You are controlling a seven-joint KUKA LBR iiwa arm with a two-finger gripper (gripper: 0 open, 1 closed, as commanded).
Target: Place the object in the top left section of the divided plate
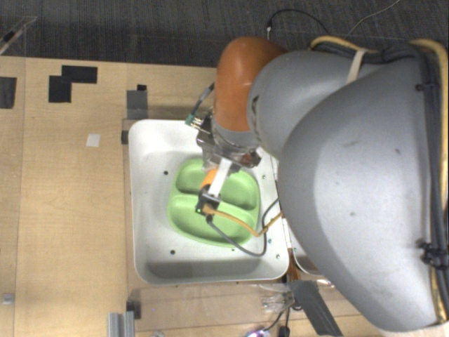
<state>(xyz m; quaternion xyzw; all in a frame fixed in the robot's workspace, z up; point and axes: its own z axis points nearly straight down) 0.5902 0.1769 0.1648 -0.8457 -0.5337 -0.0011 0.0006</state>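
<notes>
Okay, I'm looking down on the white bin (pixel 151 188) at the middle left of the frame. The green divided plate (pixel 184 209) sits inside it, toward the bin's right half. The arm (pixel 337 160) comes in from the right and bends over the plate, orange band on top. The gripper (pixel 217 168) hangs over the plate's upper part, about where the ridges between the sections meet. The wrist covers it from here, so I cannot tell whether it is open or closed. Just below it I see a small orange piece (pixel 209 180), possibly the object, over the plate's upper left section. I can't say if it touches the plate. Black patches (pixel 70 83) mark the bench (pixel 63 223) at the upper left.
</notes>
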